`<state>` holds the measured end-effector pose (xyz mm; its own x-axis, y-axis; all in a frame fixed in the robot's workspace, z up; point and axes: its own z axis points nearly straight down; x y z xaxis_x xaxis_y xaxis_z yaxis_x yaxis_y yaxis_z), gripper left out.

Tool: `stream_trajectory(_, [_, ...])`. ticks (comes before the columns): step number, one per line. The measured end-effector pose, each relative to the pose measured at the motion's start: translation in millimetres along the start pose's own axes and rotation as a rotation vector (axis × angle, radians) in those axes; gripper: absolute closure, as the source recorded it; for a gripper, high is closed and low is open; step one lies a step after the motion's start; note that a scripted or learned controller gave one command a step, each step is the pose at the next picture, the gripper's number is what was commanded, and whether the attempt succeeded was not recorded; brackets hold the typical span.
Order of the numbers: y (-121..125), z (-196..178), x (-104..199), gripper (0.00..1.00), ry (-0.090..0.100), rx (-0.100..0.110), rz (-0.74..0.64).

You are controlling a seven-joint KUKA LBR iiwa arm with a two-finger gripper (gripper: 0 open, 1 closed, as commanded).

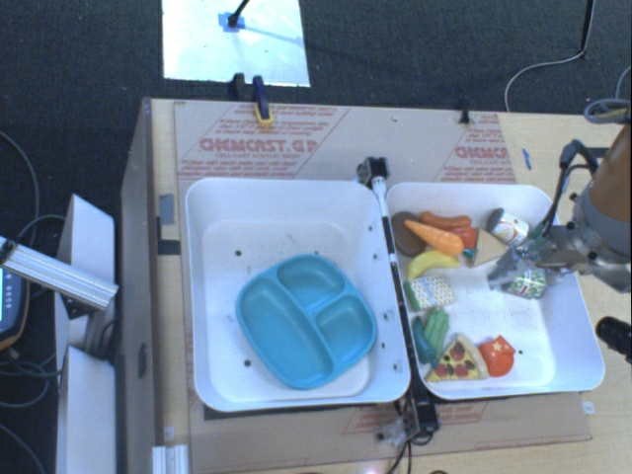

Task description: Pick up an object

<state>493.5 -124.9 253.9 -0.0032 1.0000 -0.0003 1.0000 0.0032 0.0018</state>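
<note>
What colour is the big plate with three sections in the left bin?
The divided plate is light blue, turquoise-like, seen clearly in the camera view.

floor (79, 47): dark carpet | bench (296, 131): tan board | pale sheet (232, 28) on floor

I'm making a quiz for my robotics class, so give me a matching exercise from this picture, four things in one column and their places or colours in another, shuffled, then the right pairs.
Things:
1. Divided plate
2. Carrot
3. Pizza slice
4. Gripper

Descriptions:
A. Orange, near the far end of the right bin
B. Over the right bin, at its right side
C. Blue, lying in the left bin
D. At the near edge of the right bin, beside a red piece

Pairs: 1-C, 2-A, 3-D, 4-B
</note>
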Motion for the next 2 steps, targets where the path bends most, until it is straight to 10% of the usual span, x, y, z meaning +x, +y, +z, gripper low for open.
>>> stream_trajectory(1, [48.2, -13.0, -28.7, 0.0, 0.0, -0.002, 0.002])
stream_trajectory(2, [119.1, 142.3, 9.1, 0.0, 0.001, 0.005, 0.0])
